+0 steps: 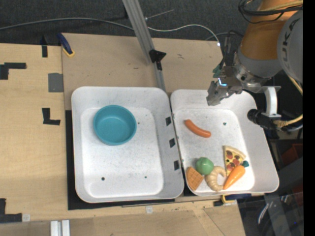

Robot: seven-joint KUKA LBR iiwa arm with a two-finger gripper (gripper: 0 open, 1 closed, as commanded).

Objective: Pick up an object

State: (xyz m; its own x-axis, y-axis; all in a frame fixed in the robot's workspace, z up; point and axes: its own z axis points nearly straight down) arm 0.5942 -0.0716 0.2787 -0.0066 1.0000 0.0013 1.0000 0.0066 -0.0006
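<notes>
Pale wood makes up the tabletop (29, 146), which carries two shallow white bins side by side on a dark mat. Nearest the camera, in the front corner of the right bin (263, 181), a cluster of toy food lies close together: a waffle piece (194, 178), a green vegetable (204, 165) just behind it, a pale beige piece (215, 179) touching a carrot (234, 176), and a pizza slice (233, 156) just behind the carrot. Further back in the same bin, apart from the cluster, a sausage (197, 128) lies at a slant on the bare floor.

The left bin (88, 181) holds a blue bowl (115, 125), upright, toward its back left part.

Beyond the sausage, the gripper (215, 98) hangs over the back rim of the right bin, pointing down and to the left — nothing can be seen between its fingers, and whether they are spread or closed cannot be told at this angle. The grey arm with its orange band (266, 31) rises behind it at the right. A metal pole (140, 28) slants across the far tabletop, and cables trail over the dark floor beyond.
</notes>
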